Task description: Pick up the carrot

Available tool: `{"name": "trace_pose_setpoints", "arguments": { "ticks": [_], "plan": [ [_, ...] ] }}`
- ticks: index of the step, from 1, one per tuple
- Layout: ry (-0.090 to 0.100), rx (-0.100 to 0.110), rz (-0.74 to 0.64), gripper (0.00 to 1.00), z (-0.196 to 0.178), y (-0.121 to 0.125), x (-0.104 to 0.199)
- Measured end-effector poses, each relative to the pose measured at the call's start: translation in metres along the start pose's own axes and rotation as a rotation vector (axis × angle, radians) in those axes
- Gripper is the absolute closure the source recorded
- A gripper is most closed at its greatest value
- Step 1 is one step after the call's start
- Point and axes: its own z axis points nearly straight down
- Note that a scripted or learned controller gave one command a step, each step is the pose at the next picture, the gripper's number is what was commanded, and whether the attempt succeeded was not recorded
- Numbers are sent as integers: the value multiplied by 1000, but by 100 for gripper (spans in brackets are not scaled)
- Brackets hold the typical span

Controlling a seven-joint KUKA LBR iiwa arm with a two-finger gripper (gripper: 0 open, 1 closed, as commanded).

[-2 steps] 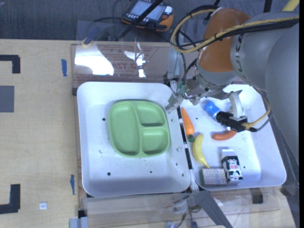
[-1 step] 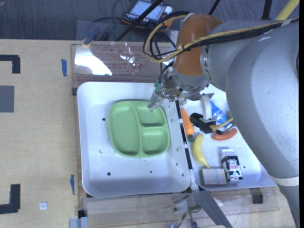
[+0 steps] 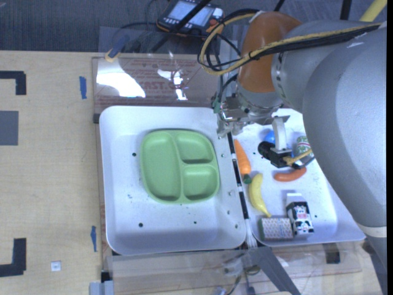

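Arm reaches in fr right, end effector just above carrot; grip state can't tell.

Carrot: orange, tapered, green stem end toward the camera. Lies flat, lengthwise along the right bin's left wall, stem end just beside a yellow banana.

The white bins look like smooth, slightly glossy plastic. The green divided plate is matt plastic. The bench shows pale, matt wood.
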Motion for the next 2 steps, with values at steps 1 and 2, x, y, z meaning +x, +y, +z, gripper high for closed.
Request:
{"name": "trace_pose_setpoints", "arguments": {
  "ticks": [1, 2],
  "plan": [
    [49, 9, -75, 100, -141, -34, 36],
    [49, 8, -49, 100, -167, -26, 78]
  ]
}}
